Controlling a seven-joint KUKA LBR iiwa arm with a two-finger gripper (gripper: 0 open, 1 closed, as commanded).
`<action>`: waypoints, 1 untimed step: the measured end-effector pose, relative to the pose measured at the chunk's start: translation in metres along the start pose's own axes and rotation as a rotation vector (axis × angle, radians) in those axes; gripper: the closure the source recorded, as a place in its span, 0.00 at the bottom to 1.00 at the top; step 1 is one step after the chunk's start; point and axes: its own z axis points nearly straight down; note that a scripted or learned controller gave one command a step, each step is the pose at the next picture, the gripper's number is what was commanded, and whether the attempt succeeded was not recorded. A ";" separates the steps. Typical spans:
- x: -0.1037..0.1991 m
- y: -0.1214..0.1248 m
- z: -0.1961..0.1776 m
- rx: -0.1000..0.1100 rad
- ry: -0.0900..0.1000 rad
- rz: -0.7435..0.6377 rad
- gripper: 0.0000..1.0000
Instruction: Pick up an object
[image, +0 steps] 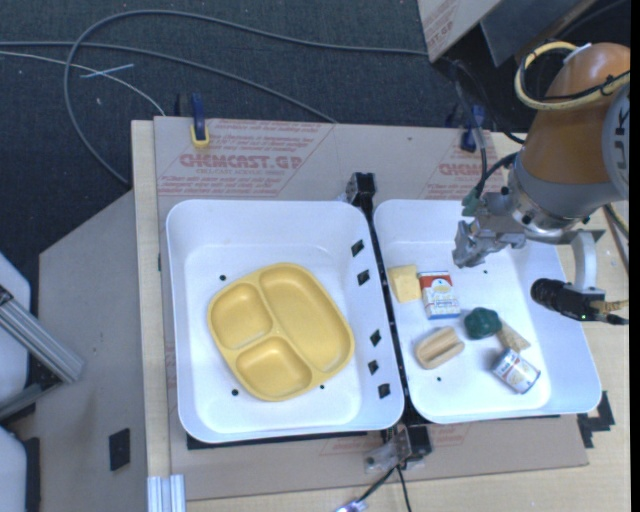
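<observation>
Over the right bin: I see the jaws (470, 252) hanging above the far part of the right bin (570, 395), with the arm (572, 120) reaching in from the right.
Jaw state: I cannot tell from this slant whether they are parted or closed; nothing shows between them.
Contact: none that I can make out; they appear clear of every item, with bare white bin floor below.
Candidates, right bin: yellow block (404, 283) lies nearest, just left of and nearer than the jaws; small red-and-white carton (438, 296) beside it to the right.
Further candidates: green lump (482, 322), tan bread-like piece (439, 347) and small tin (516, 371) lie nearer still, grouped close together.
Left bin: I note a yellow divided tray (280, 330) lying flat in the left bin (190, 300), well apart from the arm.
Surface: cardboard-covered surface (250, 160) bears both bins side by side.
Progress: my judgement is early; no item is lifted, all rest on the bin floor.
Left to do: choose a target, descend, close, lift.
Risk: the clustered items may crowd a grasp.
</observation>
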 end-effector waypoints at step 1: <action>0.058 0.001 -0.005 -0.003 -0.001 0.000 1.00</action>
